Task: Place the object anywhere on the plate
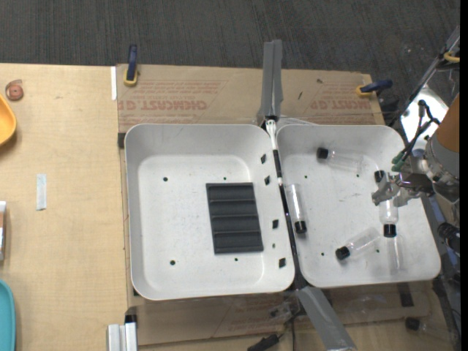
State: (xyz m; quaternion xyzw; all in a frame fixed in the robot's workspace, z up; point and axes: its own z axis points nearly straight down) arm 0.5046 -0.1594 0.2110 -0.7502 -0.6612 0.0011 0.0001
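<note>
The black ridged plate lies flat in the middle of the left bin. Several clear tubes with black caps lie in the right bin: one at the back, one along the left wall, one near the front. My gripper hovers over the right side of that bin, far from the plate. Directly below it, a further tube stands roughly upright with its cap at the lower end. Whether the gripper touches it is unclear.
A metal divider runs between the two bins. The bins rest on cardboard held by clamps. A wooden table with small items lies to the left. Cables and the arm crowd the right edge.
</note>
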